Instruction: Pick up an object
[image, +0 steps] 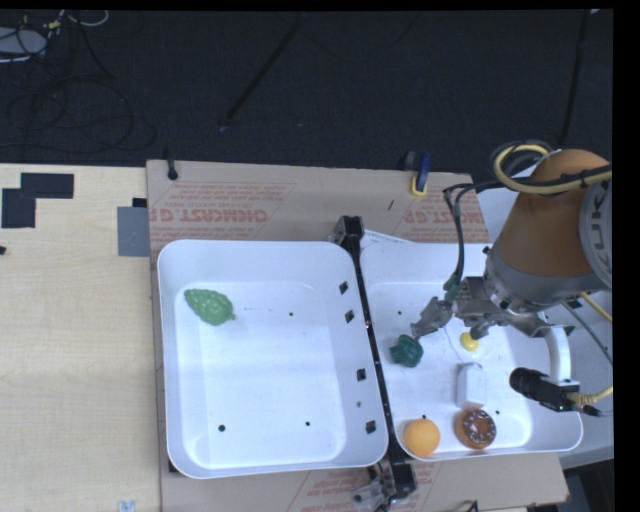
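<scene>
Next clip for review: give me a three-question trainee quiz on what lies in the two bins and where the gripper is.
1. True or false: the light green leafy object lies in the left bin.
2. Which thing is nearest the gripper? A) orange ball B) dark green object C) doughnut-like ring
3. Fill in: the small yellow object lies in the ____ bin.

Key: 1 true. 2 B; the dark green object sits just below the gripper, in the right bin. 3 right.
</scene>
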